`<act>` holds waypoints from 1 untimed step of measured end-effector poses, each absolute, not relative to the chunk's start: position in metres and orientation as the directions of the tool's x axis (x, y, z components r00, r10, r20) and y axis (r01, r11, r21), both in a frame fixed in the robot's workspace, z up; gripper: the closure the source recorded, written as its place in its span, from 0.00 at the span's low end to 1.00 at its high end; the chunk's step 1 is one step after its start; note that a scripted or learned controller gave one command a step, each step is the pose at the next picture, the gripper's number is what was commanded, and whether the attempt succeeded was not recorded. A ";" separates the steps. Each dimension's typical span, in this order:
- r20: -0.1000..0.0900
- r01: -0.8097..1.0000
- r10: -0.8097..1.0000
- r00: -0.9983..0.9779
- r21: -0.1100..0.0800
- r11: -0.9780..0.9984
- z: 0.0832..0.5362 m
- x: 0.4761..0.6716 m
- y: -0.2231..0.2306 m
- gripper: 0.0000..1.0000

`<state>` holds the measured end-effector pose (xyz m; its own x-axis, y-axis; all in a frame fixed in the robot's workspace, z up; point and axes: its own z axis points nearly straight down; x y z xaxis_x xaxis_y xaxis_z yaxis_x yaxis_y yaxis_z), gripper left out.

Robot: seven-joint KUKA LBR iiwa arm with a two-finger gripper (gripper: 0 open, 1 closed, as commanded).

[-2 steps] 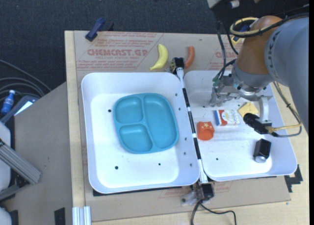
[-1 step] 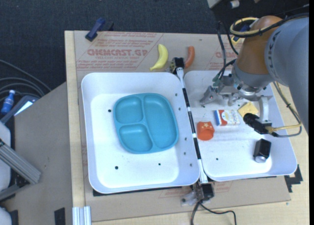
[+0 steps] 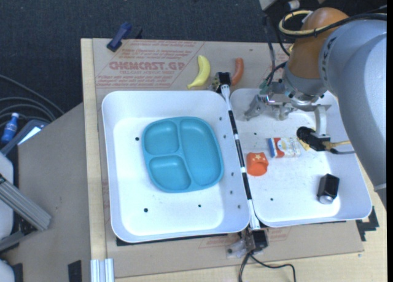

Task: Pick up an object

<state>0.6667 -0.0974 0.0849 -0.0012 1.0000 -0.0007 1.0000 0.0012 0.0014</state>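
Fingers [image 3: 250, 110] state: cannot tell. Gripper [image 3: 273, 105] hangs over right bin [image 3: 344, 210] far edge, arm [image 3: 344, 59] reaching in from right, above carton [image 3: 279, 147].

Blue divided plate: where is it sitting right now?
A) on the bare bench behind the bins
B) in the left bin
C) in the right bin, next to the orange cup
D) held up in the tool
B: the blue divided plate lies flat on the floor of the left bin, apart from the orange cup in the right bin.
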 end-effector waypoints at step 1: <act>-0.002 1.000 1.000 -0.002 0.004 0.002 0.096 0.668 -0.097 1.00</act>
